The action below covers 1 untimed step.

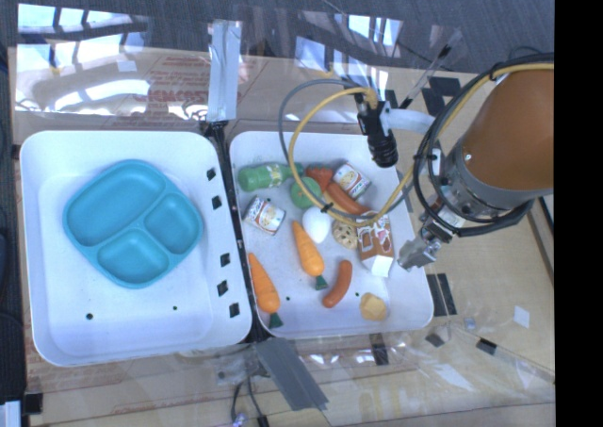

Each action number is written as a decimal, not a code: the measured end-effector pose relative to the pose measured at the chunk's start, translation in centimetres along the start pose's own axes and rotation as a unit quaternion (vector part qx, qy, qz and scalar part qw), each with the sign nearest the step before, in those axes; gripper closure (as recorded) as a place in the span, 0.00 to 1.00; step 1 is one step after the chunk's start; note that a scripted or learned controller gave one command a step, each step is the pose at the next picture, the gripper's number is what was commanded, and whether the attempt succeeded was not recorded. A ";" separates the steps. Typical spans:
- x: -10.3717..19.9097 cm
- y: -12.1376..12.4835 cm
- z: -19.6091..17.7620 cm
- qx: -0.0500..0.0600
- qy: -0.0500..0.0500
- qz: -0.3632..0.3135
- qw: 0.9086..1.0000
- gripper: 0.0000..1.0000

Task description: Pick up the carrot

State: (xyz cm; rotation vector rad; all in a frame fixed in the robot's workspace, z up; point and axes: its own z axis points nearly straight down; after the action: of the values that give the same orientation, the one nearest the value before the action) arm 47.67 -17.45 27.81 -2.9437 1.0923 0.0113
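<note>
Two orange carrots with green stubs lie in the right bin (pixel 415 295). One carrot (pixel 308 248) rests near the bin's middle, just below a white egg (pixel 316 224). The other carrot (pixel 264 286) lies against the bin's left wall. A third orange, carrot-like piece (pixel 341 195) sits further back beside a small can (pixel 351 179). My gripper (pixel 417 249) hangs over the bin's right rim, next to a brown and white carton (pixel 375 238), well right of both carrots. Nothing shows in its grasp.
The right bin also holds a green bottle (pixel 261 175), another can (pixel 266 216), a cookie (pixel 345 233), a red sausage (pixel 337 285) and a small yellow-brown lump (pixel 373 306). A blue divided plate (pixel 133 221) lies in the left bin (pixel 57 321). A yellow cable (pixel 300 123) loops over the right bin.
</note>
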 end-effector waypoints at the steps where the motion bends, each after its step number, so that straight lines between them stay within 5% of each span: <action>1: 4.4 0.6 -10.5 0.002 0.008 0.024 1.000 1.00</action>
State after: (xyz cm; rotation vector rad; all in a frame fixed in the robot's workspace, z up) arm 50.69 -20.79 38.28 -2.9196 1.1623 -0.0144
